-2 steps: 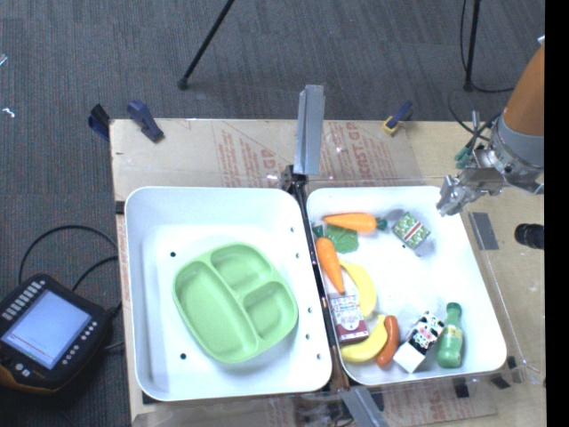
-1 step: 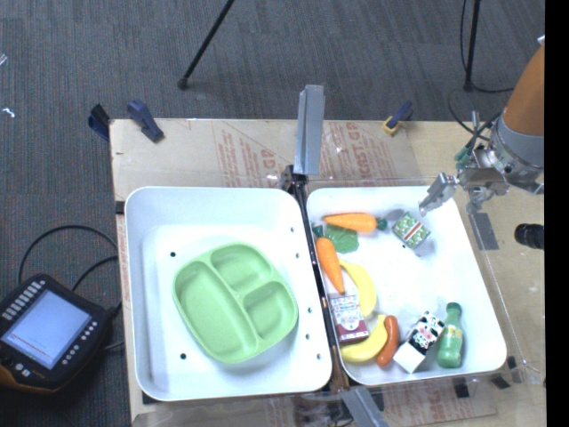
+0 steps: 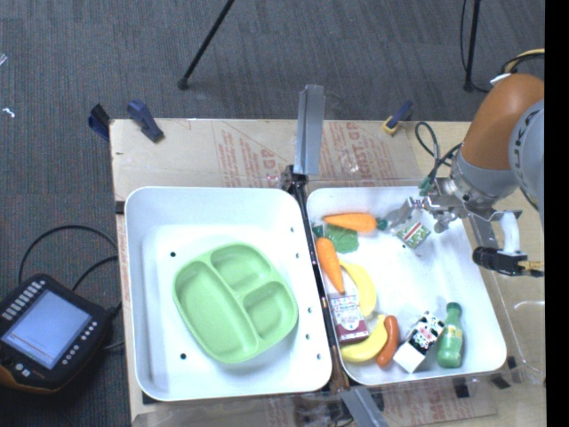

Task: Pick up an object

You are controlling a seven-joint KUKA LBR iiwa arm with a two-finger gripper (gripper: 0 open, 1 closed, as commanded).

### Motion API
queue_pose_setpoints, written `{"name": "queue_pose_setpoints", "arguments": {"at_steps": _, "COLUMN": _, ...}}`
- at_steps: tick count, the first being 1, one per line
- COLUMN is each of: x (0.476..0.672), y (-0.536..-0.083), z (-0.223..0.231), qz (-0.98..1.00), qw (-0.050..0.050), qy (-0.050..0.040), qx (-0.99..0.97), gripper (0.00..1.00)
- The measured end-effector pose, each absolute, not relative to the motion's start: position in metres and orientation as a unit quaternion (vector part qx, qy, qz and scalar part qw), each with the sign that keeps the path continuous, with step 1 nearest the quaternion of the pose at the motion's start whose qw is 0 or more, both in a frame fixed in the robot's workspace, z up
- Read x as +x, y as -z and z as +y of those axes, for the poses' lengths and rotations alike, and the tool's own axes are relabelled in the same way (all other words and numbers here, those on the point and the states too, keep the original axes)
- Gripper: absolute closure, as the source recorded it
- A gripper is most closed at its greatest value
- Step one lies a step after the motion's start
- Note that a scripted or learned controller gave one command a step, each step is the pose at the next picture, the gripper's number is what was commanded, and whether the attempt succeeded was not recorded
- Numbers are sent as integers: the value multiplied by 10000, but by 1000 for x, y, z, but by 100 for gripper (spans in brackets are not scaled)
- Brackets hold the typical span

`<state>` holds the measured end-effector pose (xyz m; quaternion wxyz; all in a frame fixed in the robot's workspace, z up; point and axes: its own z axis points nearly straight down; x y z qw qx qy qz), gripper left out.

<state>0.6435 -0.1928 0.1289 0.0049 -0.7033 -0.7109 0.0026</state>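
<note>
Camera view. 1 grey arm with an orange band reaches over the right bin (image 3: 494, 327) of 2 white bins on the table (image 3: 213, 154). The pincer (image 3: 416, 219) hovers at the bin's far side, a small green-and-white carton (image 3: 414, 232) at its tips; whether its fingers are spread or pressed together cannot be told, nor whether the carton is pinched.

Relative to that carton: 1 carrot (image 3: 352, 222) lies just to the left, a 2nd carrot (image 3: 330, 264) lower left, a banana (image 3: 361, 285) below, and a cow-print carton (image 3: 421, 338) beside a green bottle (image 3: 451, 335) at the near edge. The left bin (image 3: 142, 238) holds a green divided plate (image 3: 236, 302).

Judgement: a sound grasp would centre the fingers on the carton's 2 flat faces, descend vertically, and close fully before lifting, clear of the neighbouring carrot.
</note>
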Motion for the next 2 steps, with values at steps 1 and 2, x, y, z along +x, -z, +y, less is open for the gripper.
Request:
{"name": "queue_pose_setpoints", "arguments": {"at_steps": 1, "x": 645, "y": -83, "z": -203, "qz": -6661, "qw": 78, "qy": 4, "qx": -7458, "gripper": 0}}
{"name": "queue_pose_setpoints", "arguments": {"at_steps": 2, "x": 643, "y": -89, "z": -206, "qz": -6668, "qw": 87, "qy": -41, "qx": -7452, "gripper": 100}}
